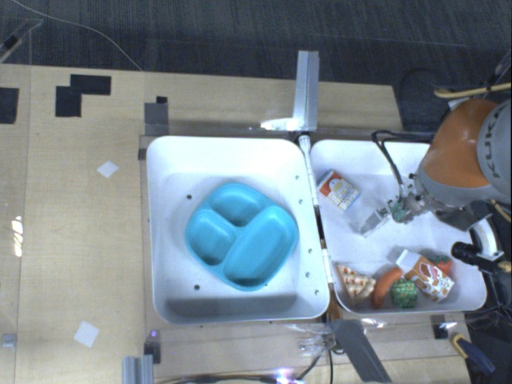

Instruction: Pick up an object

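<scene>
Reaching over the right bin (472,298), the arm (464,154) looks to be at the approach step of a pick, with nothing lifted yet as far as this view tells. Going left to right: the left bin (160,238) holds a blue divided tray (240,234) that fills its middle; no gripper is near it. Across the shared rim, the right bin carries a small white and orange carton (338,190) at about ten o'clock of that bin, lying alone on bare floor. Along the bin's six o'clock edge sits a tight cluster: a slice of pizza (354,281), a red sausage-like piece (386,282), a green lump (404,293) and an orange and white box (432,278), several of them touching. The gripper (384,214) hangs near the bin's centre, at about four o'clock from the carton and twelve o'clock from the cluster, apart from both; whether it is spread or pressed together I cannot tell, since it is small and blurred against the white. My judgement is that the carton is the easier target, being free on all sides, and the next move calls for shifting toward ten o'clock and dropping squarely over it. The cluster is riskier: neighbours crowd each piece, and the bin wall stands close behind them.
</scene>
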{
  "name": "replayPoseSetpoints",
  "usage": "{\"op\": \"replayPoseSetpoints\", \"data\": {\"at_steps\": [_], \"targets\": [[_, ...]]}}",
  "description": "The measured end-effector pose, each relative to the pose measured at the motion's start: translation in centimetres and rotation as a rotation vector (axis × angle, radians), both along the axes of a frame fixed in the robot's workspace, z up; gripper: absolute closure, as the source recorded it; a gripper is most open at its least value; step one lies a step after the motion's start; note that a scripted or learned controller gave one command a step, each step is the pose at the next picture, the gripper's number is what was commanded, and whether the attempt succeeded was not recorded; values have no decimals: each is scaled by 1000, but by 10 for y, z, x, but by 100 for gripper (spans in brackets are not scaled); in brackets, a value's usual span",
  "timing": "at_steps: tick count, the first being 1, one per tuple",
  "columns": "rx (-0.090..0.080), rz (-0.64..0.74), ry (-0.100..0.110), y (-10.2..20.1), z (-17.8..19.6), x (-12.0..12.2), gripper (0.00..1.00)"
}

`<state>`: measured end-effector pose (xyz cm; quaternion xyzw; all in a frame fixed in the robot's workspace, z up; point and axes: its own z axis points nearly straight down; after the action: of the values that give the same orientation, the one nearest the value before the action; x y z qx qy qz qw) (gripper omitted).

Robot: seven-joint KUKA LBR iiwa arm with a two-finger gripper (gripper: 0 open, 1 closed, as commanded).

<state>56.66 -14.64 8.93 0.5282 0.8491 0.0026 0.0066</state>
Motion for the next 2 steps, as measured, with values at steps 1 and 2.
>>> {"op": "replayPoseSetpoints", "data": {"at_steps": [1,2], "targets": [[-2,181,7,-60,74,-17,0],[0,149,10,-41,44,-61,0]]}}
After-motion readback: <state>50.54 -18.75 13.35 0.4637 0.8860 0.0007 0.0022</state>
